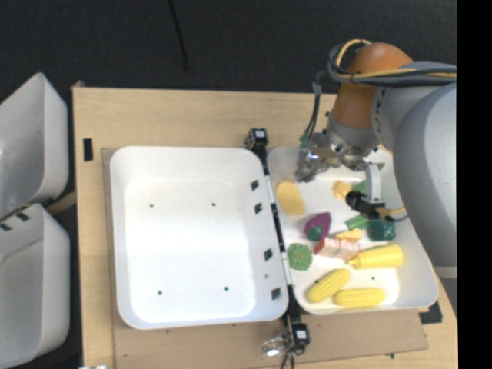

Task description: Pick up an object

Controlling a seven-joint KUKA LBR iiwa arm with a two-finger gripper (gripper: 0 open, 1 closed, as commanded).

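Observation:
The right bin holds several toy foods: a pale yellow lemon-like piece, a purple piece, a green broccoli, a corn cob, a yellow banana-like piece, a yellow bottle shape, a small orange piece and green pieces. My gripper hangs low over the bin's far left corner, just above and right of the lemon-like piece. Nothing shows between its fingers.
The left white bin lies beside the right one, with black clips along the shared edge. The grey arm with its orange band covers the right bin's far right part. Bench wood surrounds both bins.

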